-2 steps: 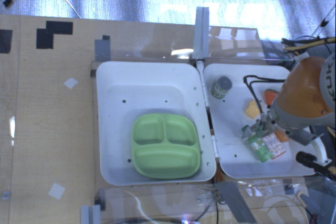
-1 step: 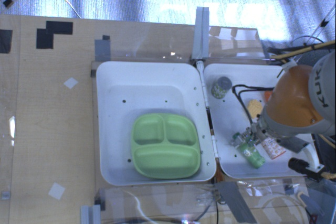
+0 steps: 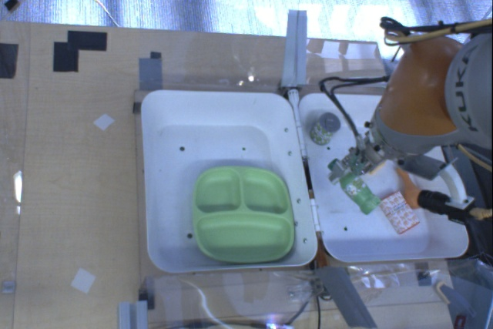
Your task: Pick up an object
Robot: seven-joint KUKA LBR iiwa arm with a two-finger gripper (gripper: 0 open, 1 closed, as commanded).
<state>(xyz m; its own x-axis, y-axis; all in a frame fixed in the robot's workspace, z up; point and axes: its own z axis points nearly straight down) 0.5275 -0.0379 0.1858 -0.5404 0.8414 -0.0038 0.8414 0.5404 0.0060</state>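
- While the arm (image 3: 431,96) leans in from the right over the right bin (image 3: 339,239), you can judge the pick as not yet made: nothing is seen lifted clear of the bin floor.
- The left bin (image 3: 166,135) sits just beside it, the two rims touching along the middle, and it bears a green divided plate (image 3: 243,213) lying flat in its lower half, well apart from the arm.
- In the right bin, the gripper (image 3: 348,166) hangs low at the end of the wrist, right above the upper end of a green bottle (image 3: 362,194) that lies tilted on the floor.
- You cannot tell from this slant whether the fingers are spread or closed, nor whether they touch the bottle; the metal parts there are too small and cluttered.
- The likeliest target is that green bottle, near the bin's middle and directly under the tool.
- A red and white packet (image 3: 400,212) lies just beside the bottle on its right, with an orange object (image 3: 408,187) partly hidden by the arm above it.
- A small round grey-capped jar (image 3: 324,127) stands near the bin's upper left, apart from the gripper.
- What is left, as far as you can see: securing a grasp and raising the thing.
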